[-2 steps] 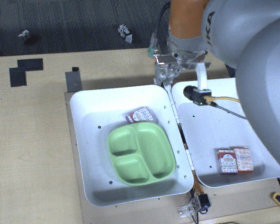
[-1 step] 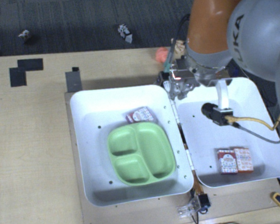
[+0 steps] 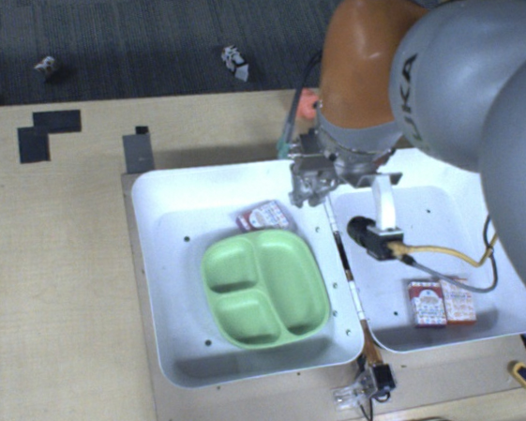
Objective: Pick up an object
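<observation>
A green divided plate (image 3: 264, 288) lies in the left bin (image 3: 164, 292). A small red and white packet (image 3: 264, 217) rests against the plate's far edge. In the right bin (image 3: 450, 198), a red and white carton (image 3: 441, 302) lies near the front wall. My gripper (image 3: 311, 188) hangs over the far end of the ridge between the two bins, just right of the small packet and apart from it. The wrist and its orange band (image 3: 364, 61) hide much of the gripper from above. I see nothing held in it.
A black fitting (image 3: 372, 237) with a yellow cable (image 3: 448, 256) hangs below the wrist over the right bin. The grey arm (image 3: 485, 85) covers that bin's far right corner. Small parts sit at the bench's front edge (image 3: 364, 390).
</observation>
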Controlling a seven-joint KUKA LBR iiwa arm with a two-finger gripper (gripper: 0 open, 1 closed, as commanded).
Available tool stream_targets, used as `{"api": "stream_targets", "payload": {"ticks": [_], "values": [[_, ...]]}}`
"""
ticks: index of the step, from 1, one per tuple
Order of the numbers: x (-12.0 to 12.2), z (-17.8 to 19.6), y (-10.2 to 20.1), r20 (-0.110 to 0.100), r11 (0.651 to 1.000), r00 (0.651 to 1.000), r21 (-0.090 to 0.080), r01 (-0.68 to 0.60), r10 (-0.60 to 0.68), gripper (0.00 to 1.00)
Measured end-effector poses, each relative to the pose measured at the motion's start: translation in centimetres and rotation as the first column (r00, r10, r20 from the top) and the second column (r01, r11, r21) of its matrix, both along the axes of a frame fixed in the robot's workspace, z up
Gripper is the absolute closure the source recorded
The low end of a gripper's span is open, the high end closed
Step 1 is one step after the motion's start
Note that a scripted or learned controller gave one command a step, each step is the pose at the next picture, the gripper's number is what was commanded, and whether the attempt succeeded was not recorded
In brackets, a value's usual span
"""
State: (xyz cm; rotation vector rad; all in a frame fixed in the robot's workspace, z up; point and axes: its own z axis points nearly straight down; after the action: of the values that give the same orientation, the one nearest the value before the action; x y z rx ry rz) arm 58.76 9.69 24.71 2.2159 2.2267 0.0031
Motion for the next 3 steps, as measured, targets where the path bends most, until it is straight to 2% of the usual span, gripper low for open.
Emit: {"api": "stream_targets", "payload": {"ticks": [1,2,3], "values": [[3.4,-3.3,5.9,0.000,1.000,1.000,0.001,0.000,0.000,1.00],[-3.8,-1.8,10.2,-0.001,1.000,1.000,0.001,0.000,0.000,1.00],[3.3,-3.0,13.9,0.001,1.000,1.000,0.000,-0.001,0.001,1.00]]}}
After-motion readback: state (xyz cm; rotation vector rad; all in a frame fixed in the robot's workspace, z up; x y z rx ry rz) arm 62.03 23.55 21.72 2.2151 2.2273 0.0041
